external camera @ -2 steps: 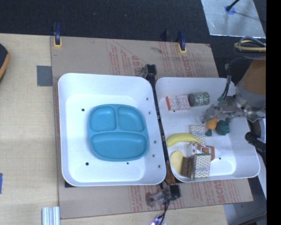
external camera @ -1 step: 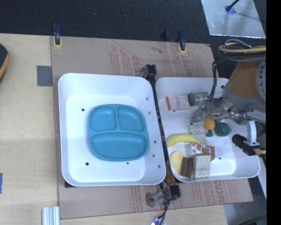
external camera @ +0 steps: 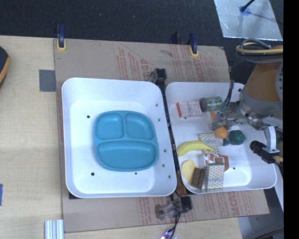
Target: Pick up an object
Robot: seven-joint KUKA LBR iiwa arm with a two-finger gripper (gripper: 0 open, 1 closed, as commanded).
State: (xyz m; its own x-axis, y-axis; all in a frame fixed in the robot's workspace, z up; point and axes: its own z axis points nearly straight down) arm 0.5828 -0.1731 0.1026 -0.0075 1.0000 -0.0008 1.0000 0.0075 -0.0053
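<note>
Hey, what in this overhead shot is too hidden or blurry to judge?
- Gripper: finger state blurred against the clutter in the camera view.
- Orange ball: contact with the gripper unclear.
- Green object: too small to identify.
- Arm: cut off by the right edge.

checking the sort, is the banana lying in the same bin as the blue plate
No, the banana lies in the right bin, while the blue plate sits in the left bin.

You have two bins side by side on the bench: the left bin (external camera: 70,133) holds a divided plate (external camera: 125,140) at its middle. In the right bin (external camera: 261,180) a small carton (external camera: 189,108) and a can (external camera: 211,103) lie at the back, a banana (external camera: 194,147) toward the centre, and a box (external camera: 215,172) at the front.
</note>
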